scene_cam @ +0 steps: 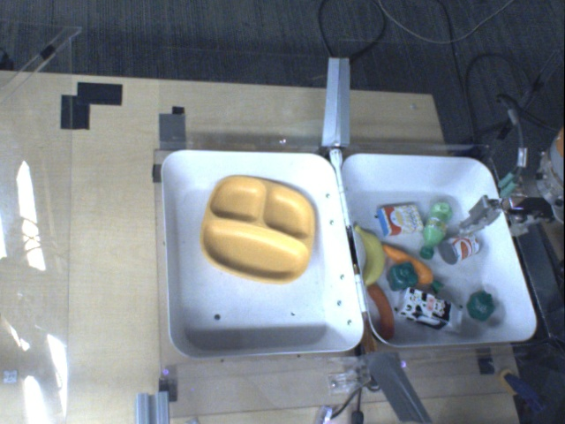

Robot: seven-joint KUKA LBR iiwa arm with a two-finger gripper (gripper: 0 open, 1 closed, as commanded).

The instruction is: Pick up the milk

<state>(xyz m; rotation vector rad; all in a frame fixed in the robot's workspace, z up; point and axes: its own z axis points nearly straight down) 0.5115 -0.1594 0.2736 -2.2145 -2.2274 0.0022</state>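
Observation:
The milk is a small carton with black and white patches, lying on its side near the front of the right bin. My gripper reaches in over that bin's right rim, at the end of the grey arm. It hangs just above a silver and red can. The gripper is well behind and to the right of the milk and does not touch it. Nothing shows in its grasp.
Around the milk lie a teal cup, a teal lid, a brown sausage, an orange carrot and a banana. Farther back are a red-and-white carton and a green bottle. The left bin holds a yellow divided plate.

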